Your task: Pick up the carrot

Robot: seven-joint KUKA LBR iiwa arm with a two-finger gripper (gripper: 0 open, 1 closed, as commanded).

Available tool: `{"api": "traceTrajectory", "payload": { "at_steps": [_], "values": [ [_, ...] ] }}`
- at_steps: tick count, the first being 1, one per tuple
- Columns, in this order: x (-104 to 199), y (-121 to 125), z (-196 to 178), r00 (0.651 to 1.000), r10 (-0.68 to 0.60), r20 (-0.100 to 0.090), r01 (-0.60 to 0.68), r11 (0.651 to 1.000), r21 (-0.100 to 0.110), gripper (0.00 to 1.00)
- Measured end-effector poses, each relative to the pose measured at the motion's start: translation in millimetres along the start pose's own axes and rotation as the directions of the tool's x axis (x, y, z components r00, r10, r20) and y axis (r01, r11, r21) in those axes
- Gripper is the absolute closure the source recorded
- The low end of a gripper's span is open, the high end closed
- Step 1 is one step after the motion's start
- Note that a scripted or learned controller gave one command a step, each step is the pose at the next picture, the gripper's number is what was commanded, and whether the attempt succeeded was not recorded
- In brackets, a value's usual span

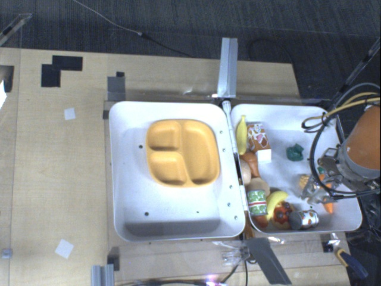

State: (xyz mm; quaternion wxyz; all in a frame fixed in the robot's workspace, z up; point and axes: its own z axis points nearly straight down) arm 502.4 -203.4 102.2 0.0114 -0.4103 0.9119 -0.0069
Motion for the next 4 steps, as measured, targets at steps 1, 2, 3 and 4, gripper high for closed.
{"api": "traceTrajectory", "payload": {
  "at_steps": [1,2,3,4],
  "values": [
    [-73,40,-77,0.994,-0.114,-0.004,0.114,0.993,-0.013,1.0],
    [-24,-24,13,0.975,-0.223,-0.005,0.223,0.975,-0.01,1.0],
    [-30,-21,13,0.973,-0.23,0.003,0.23,0.973,-0.011,0.0],
    [9,7,13,0.977,-0.211,-0.005,0.211,0.977,-0.012,0.0]
  ]
}}
